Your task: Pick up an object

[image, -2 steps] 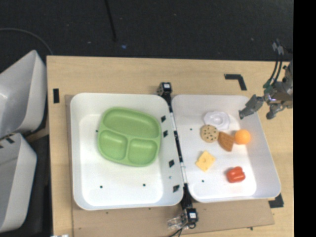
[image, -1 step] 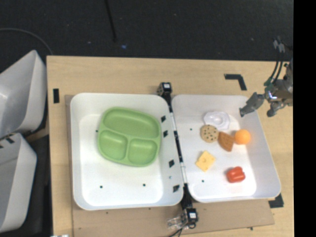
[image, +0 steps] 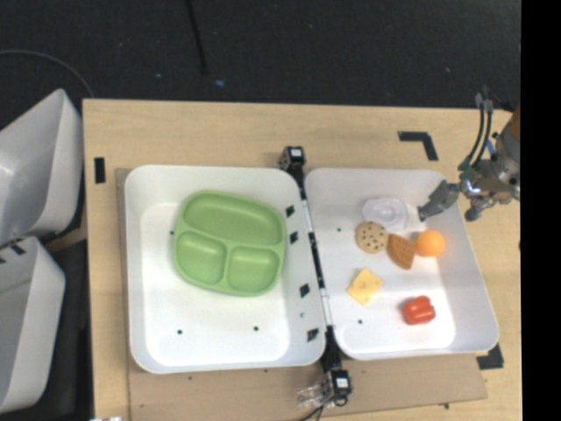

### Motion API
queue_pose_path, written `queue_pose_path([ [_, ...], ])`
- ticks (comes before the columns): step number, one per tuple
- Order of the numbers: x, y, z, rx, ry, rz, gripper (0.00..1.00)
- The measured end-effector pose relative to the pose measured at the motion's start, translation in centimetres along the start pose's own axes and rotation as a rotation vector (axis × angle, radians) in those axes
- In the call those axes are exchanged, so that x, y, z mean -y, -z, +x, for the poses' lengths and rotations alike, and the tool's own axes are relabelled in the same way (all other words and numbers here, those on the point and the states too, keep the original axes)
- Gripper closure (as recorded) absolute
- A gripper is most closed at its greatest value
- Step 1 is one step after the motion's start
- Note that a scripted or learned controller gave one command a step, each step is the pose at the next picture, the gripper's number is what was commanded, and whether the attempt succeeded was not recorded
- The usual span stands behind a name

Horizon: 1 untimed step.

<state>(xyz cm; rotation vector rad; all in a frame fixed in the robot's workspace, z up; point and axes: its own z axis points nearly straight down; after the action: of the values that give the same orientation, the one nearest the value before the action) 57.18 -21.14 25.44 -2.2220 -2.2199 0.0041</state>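
The two-finger gripper (image: 456, 196) is seen at the right edge of the frame, above the upper right rim of the right-hand shallow white bin (image: 465, 323); whether it is open or closed cannot be told, and nothing is seen held by it. Candidate objects are clustered in the middle right of the frame: a smooth orange ball (image: 430, 243) touching a brown wedge (image: 401, 251), a speckled round cookie (image: 371, 237), a clear plastic lid (image: 386, 210), a yellow cheese-like block (image: 365, 286) and a glossy red pepper (image: 419, 310). A miss is judged likely, since the ball could be rolled away and its neighbour nudged; the moulded green compartment tray (image: 230, 243) lies in the left bin (image: 210, 340).
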Motion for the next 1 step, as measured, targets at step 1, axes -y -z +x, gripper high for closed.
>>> queue_pose_path([
  [1,0.54,-4.45,-0.55,0.0,0.0,0.0,0.0],
])
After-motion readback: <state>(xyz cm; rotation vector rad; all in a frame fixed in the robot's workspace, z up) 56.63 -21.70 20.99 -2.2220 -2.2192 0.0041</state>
